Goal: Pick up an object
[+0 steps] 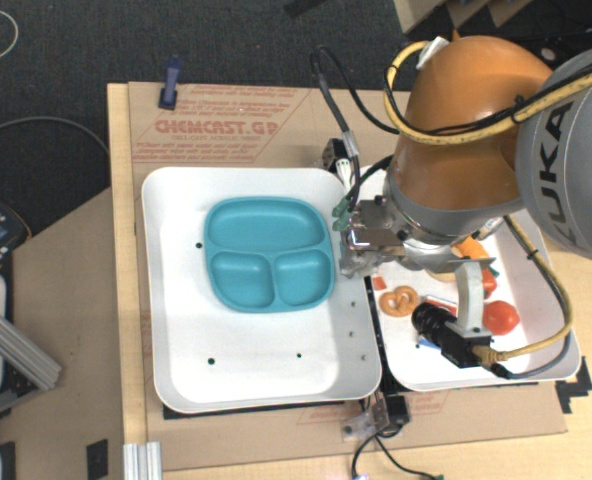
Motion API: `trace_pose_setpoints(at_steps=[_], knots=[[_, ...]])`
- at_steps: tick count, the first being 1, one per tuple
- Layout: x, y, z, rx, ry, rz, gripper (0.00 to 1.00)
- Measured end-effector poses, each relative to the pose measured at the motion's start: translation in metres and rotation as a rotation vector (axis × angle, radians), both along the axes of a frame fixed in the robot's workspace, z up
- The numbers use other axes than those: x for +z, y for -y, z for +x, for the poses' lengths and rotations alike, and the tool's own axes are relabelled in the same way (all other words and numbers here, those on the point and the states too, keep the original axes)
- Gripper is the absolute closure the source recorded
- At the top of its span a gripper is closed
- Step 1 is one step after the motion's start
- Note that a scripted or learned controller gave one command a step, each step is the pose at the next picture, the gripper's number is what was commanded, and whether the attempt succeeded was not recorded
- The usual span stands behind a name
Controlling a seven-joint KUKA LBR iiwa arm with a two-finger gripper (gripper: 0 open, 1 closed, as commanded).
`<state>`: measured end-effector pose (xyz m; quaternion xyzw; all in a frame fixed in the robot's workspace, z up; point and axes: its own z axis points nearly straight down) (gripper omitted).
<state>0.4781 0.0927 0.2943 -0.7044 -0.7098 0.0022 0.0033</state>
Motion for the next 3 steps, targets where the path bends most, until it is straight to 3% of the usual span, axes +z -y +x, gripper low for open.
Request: trace_pose_setpoints(at_steps=[1,2,3], knots=[[0.131,0.013,0.004,-0.007,0.024,0.002,1.00],[0.134,0.012,0.004,-0.007,0.012,-0.002,1.00],[0.029,-0.049,-0.001,-0.002,-0.005,-0.003,1.00]])
